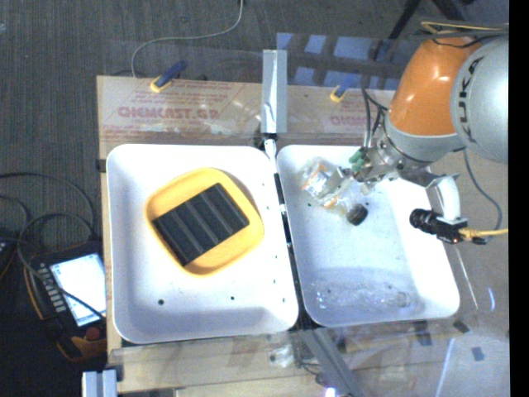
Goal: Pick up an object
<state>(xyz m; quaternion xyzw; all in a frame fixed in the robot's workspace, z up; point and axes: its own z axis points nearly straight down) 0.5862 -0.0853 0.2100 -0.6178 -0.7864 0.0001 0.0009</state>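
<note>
A yellow, rounded object with a black ribbed top [204,220] lies tilted in the left bin [132,304]. In the right bin [430,296], a crumpled clear plastic piece [325,183] rests near the back left corner. A small dark round object [356,215] sits just in front of it. A flat clear plastic item [364,296] lies near the front wall. My gripper [366,169] hangs low over the back of the right bin, right beside the crumpled plastic and just above the dark object. The grey and orange wrist hides much of it.
A metal divider post [274,89] rises at the back between the two bins. A black cable fitting [434,221] juts from the arm over the right bin's right side. Blue and yellow clamps [167,75] hold the board behind the bins.
</note>
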